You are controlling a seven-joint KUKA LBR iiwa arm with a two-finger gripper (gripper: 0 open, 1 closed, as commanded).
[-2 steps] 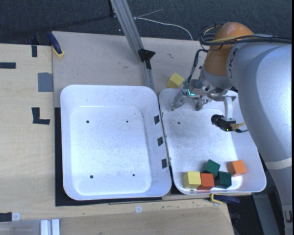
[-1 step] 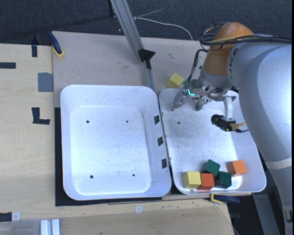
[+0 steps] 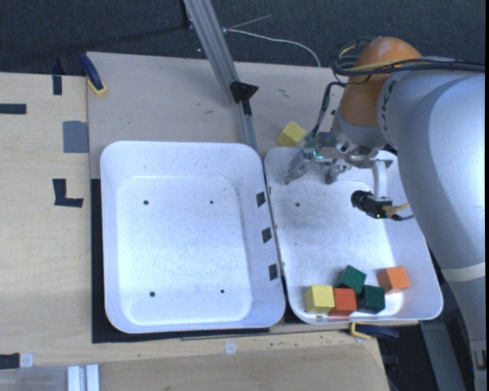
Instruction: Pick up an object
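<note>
My gripper (image 3: 312, 173) hangs over the far end of the right bin (image 3: 326, 226), its two fingers (image 3: 292, 172) spread apart and open with nothing between them. A yellow block (image 3: 292, 133) lies just beyond that bin's far rim, on the bench, a little up and left of the gripper. At the bin's near end sits a cluster of blocks: yellow (image 3: 319, 298), red (image 3: 344, 300), green (image 3: 352, 277), dark teal (image 3: 372, 297) and orange (image 3: 394, 278). They are well away from the gripper.
The left bin (image 3: 179, 235) adjoins the right one. A slanted metal post (image 3: 220, 51) rises behind the bins, close to the yellow block. The grey arm (image 3: 440, 153) covers the right side, with a black cable fitting (image 3: 367, 202) over the right bin.
</note>
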